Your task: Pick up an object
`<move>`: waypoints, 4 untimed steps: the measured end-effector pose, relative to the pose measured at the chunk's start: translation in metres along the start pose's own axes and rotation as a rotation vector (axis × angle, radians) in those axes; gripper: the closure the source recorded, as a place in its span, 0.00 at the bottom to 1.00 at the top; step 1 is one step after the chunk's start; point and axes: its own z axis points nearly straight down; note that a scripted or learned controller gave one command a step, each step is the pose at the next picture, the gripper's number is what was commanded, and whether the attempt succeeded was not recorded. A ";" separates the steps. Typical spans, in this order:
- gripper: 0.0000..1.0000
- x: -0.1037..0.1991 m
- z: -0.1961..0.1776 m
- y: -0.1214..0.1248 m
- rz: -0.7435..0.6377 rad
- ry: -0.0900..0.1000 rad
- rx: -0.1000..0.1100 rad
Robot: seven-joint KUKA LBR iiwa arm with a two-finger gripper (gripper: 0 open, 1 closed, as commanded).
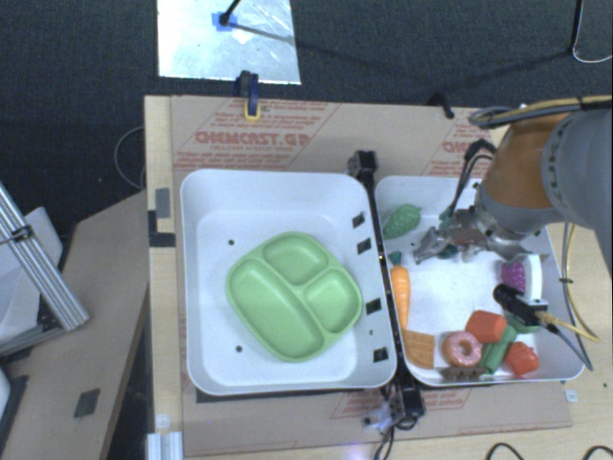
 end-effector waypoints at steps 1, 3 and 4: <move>0.00 0.000 0.015 0.001 0.000 -0.001 -0.004; 1.00 -0.008 -0.053 0.009 -0.002 -0.003 -0.011; 1.00 -0.009 -0.097 0.012 -0.004 -0.003 -0.010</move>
